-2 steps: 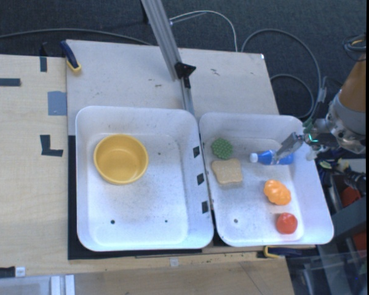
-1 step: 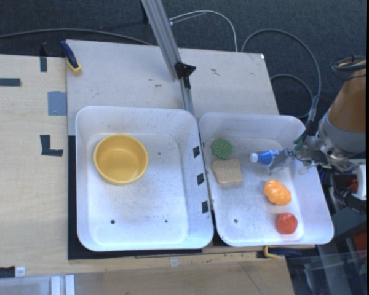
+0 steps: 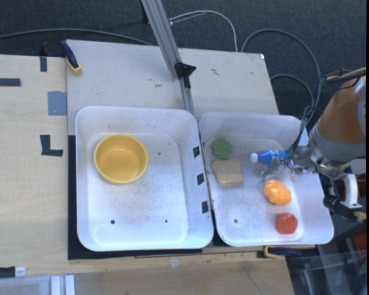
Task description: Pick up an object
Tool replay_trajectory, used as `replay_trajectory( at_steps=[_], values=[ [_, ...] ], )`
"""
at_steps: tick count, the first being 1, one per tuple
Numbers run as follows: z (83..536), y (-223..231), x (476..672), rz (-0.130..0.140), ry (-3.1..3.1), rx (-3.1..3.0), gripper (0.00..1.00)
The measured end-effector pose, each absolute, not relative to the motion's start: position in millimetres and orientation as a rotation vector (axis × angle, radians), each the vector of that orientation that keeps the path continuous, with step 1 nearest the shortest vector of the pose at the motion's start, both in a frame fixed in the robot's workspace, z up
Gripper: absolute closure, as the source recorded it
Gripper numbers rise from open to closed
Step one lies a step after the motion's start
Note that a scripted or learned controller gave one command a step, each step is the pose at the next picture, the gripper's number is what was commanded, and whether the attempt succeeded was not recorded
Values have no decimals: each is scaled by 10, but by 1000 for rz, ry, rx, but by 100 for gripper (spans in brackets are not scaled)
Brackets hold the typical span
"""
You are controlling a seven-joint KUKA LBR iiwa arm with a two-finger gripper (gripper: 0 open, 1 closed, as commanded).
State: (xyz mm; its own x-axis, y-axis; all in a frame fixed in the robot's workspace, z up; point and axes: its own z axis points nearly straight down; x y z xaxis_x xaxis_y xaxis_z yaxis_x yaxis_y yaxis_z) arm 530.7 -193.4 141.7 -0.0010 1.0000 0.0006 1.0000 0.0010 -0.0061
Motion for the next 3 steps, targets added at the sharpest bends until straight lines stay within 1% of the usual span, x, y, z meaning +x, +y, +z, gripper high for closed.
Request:
replay_trajectory(
  at_steps=[1,2,3],
  values=[
    [907,-1930,5311,2,-2224,-2220,0],
    [1015,-1920,5311,1,-2224,-2218,100],
    [1642,-1912,5292,-3,-2226,-2222,100]
  ],
)
